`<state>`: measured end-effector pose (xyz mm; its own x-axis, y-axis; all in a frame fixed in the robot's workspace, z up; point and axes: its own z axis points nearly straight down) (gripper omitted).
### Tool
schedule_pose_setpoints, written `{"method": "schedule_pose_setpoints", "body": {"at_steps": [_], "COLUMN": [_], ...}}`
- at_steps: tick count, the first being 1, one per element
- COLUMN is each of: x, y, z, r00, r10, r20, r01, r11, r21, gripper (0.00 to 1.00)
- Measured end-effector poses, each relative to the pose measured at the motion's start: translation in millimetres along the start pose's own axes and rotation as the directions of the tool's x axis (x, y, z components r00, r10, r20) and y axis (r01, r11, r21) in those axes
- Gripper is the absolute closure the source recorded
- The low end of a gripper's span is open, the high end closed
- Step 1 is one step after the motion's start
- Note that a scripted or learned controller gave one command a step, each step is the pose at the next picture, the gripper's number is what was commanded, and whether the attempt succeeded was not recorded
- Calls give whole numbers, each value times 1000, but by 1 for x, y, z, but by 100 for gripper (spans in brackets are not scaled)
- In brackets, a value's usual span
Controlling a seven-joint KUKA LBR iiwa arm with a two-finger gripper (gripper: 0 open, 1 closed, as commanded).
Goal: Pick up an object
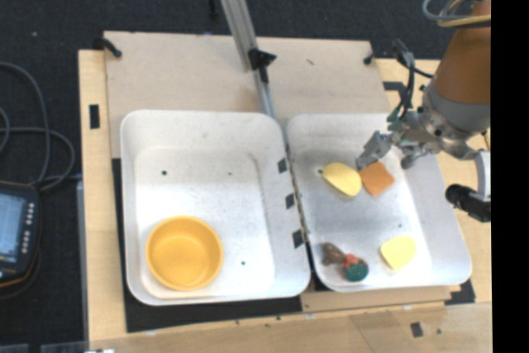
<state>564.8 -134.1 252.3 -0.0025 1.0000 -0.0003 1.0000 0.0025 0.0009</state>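
Note:
The right bin [430, 202] holds a pale yellow rounded piece [341, 178] with an orange block [378, 178] touching its right side. Nearer the front lie a second yellow piece [397, 252] and a small brown, green and red toy [347, 262]. My gripper [390, 154] hangs over the upper part of this bin, just behind the orange block, on the grey arm with its orange band. Its fingers [371, 150] are spread open with nothing between them.
A yellow bowl [184, 252] sits in the front left corner of the left bin [207, 153]. A slanted metal pole [235, 4] rises from the back of the bench between the bins. A black handheld unit [16, 231] lies off the bench at the far left.

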Motion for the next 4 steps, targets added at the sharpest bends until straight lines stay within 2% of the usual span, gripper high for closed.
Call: {"method": "schedule_pose_setpoints", "body": {"at_steps": [1, 3, 4], "x": [0, 8, 6], "y": [0, 8, 8], "z": [0, 114, 153], "r00": [1000, 1000, 1000], "r10": [1, 4, 3], "r20": [0, 0, 1], "r01": [-1, -4, -3], "r11": [1000, 1000, 1000], "r21": [-1, 6, 3], "gripper": [0, 0, 0]}}
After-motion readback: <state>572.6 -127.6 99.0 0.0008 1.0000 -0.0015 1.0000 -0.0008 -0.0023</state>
